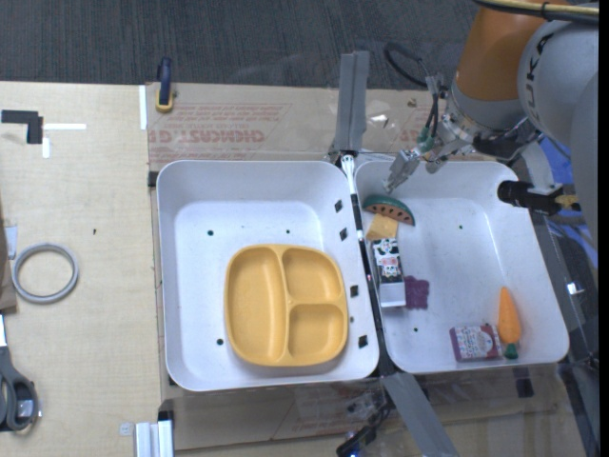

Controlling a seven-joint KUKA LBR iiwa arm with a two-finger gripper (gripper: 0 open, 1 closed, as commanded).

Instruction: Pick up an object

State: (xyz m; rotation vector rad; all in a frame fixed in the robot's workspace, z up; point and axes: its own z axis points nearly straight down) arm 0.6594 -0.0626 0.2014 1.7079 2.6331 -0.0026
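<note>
The right bin (457,227) holds several small things. A watermelon slice (391,208) and a yellow cheese wedge (383,227) lie by its left wall. Below them are a black-and-white carton (387,260) and a purple block (417,292). An orange carrot (509,318) and a maroon packet (475,342) sit near the front right corner. My gripper (409,165) hangs over the bin's back left corner, just above and behind the watermelon slice, with nothing seen in it.
The left bin (190,255) carries a yellow divided plate (285,305). On the wooden bench to the left lie a tape roll (43,272) and scissors (14,403). A blue clamp (165,84) stands behind the bins.
</note>
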